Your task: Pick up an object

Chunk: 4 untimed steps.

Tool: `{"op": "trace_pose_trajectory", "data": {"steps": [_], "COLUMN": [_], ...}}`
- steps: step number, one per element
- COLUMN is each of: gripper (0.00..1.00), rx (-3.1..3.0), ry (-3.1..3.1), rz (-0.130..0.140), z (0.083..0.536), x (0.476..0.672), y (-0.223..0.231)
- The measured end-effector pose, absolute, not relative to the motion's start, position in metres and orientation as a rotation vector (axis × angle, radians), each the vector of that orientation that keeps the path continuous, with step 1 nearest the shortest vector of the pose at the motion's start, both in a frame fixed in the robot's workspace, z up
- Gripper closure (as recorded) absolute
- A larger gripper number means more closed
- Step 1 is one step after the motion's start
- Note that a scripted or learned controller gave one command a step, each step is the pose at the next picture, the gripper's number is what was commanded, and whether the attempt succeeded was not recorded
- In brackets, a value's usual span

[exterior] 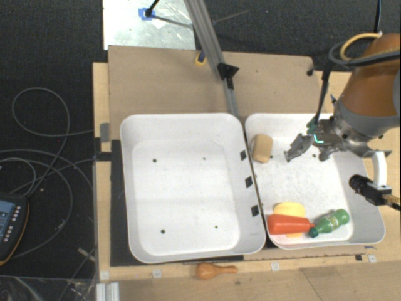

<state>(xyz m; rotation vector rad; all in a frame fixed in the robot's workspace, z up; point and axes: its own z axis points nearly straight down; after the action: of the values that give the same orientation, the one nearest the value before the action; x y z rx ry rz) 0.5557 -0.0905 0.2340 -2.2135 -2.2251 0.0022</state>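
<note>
My gripper (311,152) hangs over the back part of the right bin (360,196), its two fingers spread open with nothing between them. A tan, bread-like lump (261,148) lies to its left, by the bin's back left corner. Along the front wall of the same bin lie a yellow piece (291,209), an orange-red carrot-like piece (287,225) just in front of it, and a green bottle (329,222) to the right, all well apart from the gripper.
The left bin (182,187) stands beside the right one, with black clips along the shared wall. A small tan pear-shaped object (216,269) lies on the bench in front of the bins. A slanted metal pole (210,36) crosses the back.
</note>
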Motion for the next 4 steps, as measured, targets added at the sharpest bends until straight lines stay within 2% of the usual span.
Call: {"op": "trace_pose_trajectory", "data": {"steps": [1, 3, 4], "gripper": [0.0, 0.0, 0.0], "rx": [-2.219, -2.218, -2.219], "ry": [-2.225, -2.22, -2.221], "rz": [-0.002, 0.004, 0.003], "z": [0.236, 0.126, 0.089], "x": [0.556, 0.569, 0.569], "y": [-0.091, -0.083, -0.083]}}
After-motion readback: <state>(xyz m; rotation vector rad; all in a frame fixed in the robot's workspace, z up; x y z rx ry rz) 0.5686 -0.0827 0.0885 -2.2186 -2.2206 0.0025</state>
